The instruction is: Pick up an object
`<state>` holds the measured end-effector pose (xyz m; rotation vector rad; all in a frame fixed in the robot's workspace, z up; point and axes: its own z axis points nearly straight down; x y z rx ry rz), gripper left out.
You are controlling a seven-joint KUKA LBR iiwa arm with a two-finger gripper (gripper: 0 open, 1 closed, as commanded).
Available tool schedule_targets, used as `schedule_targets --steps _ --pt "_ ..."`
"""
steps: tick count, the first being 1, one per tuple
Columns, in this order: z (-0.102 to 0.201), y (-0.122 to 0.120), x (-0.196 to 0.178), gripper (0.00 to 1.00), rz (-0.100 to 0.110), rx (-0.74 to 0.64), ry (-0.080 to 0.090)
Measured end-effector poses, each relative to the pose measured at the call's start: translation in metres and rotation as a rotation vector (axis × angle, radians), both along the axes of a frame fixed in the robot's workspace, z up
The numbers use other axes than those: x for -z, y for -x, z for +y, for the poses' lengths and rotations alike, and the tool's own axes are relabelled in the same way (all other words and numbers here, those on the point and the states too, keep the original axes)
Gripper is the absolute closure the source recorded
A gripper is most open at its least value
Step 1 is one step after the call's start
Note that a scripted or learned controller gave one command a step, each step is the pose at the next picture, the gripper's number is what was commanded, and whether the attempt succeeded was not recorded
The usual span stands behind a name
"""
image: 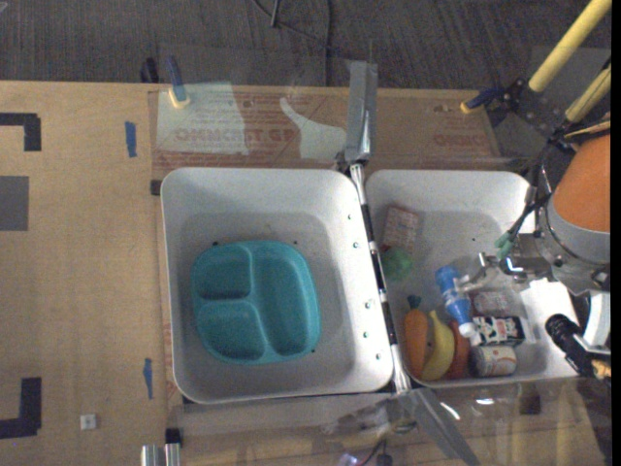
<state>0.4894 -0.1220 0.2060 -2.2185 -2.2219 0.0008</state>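
My jaws (482,278) hang at the frame's right over the cluttered right bin (456,184), just beside the blue bottle (452,299). Whether they're clenched, I cannot tell.

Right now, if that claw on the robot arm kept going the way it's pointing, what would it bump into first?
Probably the blue bottle. The gripper reaches leftward over the right bin, and the bottle lies just ahead of its tip. Height is hard to judge from above, so it might pass over it.
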Motion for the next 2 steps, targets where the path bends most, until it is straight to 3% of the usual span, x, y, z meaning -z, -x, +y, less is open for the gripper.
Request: schedule_targets --steps 1,2 --pt "0.0023 -0.0329 0.1062 0.00 -0.007 -0.068 0.002" --pt "0.0007 -0.0331 0.0966 1.00 -0.009 -0.064 0.003"
